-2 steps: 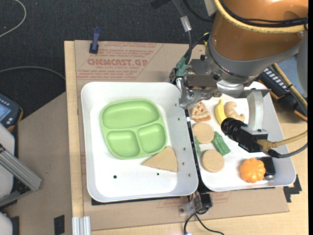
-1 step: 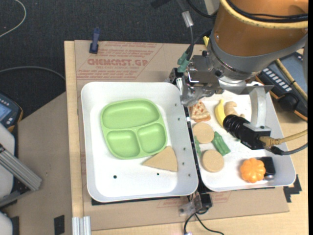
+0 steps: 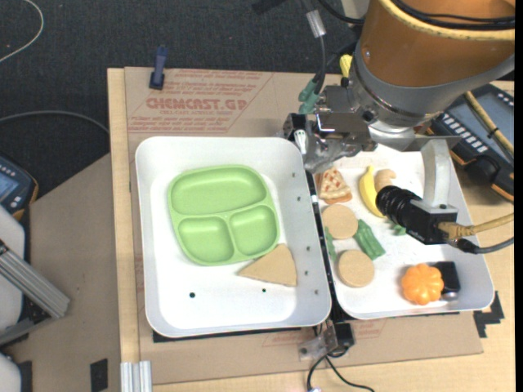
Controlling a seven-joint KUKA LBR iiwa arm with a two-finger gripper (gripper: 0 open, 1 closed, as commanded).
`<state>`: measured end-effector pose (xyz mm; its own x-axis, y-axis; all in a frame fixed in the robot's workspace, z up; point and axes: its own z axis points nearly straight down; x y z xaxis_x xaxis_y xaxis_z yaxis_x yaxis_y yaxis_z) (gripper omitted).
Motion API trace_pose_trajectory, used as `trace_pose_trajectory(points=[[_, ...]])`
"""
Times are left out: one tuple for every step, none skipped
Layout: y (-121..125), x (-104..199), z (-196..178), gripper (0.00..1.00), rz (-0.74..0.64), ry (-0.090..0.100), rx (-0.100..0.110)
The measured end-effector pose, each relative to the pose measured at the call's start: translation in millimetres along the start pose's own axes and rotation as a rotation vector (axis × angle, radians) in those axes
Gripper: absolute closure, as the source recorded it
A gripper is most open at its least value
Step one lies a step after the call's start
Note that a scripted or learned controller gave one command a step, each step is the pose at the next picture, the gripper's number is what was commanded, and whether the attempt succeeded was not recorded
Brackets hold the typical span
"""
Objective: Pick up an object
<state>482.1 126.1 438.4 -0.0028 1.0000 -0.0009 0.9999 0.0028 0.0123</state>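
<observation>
A: Start with the biggest thing. What sits on the worktop (image 3: 196, 96)?

B: Two white bins. The left bin (image 3: 155, 219) carries a green divided plate (image 3: 222, 212), three compartments, glossy. Just beside that plate's lower right corner lies a tan triangular wedge (image 3: 271, 266), flat on the bin floor.

A: And right of the plate?

B: The right bin (image 3: 470, 256), crowded. The arm (image 3: 433, 47), grey with a broad orange band, hangs over its far end. Nearest the plate, past the bin walls, is a pizza slice (image 3: 333, 184), orange-red with pale dots. Below that, two round tan biscuits (image 3: 340, 220) (image 3: 355, 269) with a green bean-like piece (image 3: 368, 239) slanting between them. Farther from the plate, a yellow banana (image 3: 372, 190), curved, partly behind black hardware. Farthest, toward the near corner, an orange pumpkin (image 3: 421, 283), ribbed, touching a small black block (image 3: 447, 278).

A: The pincer (image 3: 327, 149)?

B: It is above the pizza slice, at the seam between the bins. I cannot tell how it stands, or whether it has anything.
</observation>
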Motion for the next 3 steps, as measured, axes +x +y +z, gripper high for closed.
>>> trace_pose_trajectory(points=[[-3.7, -76.9, 29.2, 1.00, 0.011, -0.001, 0.017], [-4.0, -42.6, 59.5, 1.00, 0.000, 0.001, 0.018], [-2.3, -16.9, -1.9, 1.00, -0.001, 0.003, 0.004]])
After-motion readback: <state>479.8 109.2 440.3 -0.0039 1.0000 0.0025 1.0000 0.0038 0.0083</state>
